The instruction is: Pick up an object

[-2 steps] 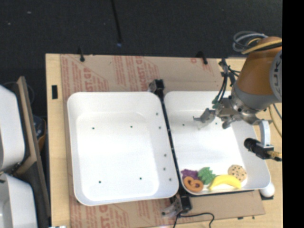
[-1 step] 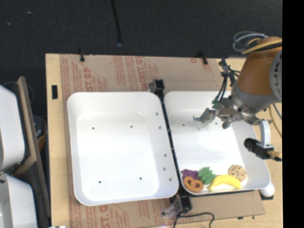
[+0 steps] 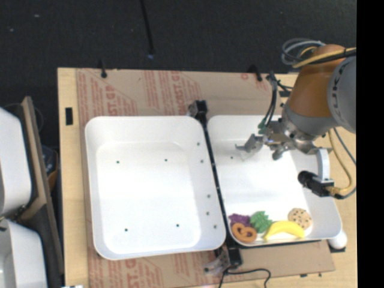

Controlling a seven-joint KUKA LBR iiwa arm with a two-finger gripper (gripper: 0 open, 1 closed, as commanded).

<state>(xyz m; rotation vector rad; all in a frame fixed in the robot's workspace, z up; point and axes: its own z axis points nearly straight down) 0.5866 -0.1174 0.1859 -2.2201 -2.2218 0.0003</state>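
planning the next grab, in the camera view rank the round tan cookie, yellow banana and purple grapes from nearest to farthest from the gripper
From the gripper:
1. Round tan cookie, right bin's near right corner.
2. Yellow banana, left of the cookie, by the front wall.
3. Purple grapes, farthest left; nearly level with the banana, too close to call.

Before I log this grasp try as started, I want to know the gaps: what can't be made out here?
- Gripper in the camera view: too small and blurred to tell how the jaws stand.
- Purple toy: partly covered by the orange ring-shaped toy; its kind is unclear.
- Green toy: too small to identify, and the banana overlaps it.
- Arm: cut off at the right.
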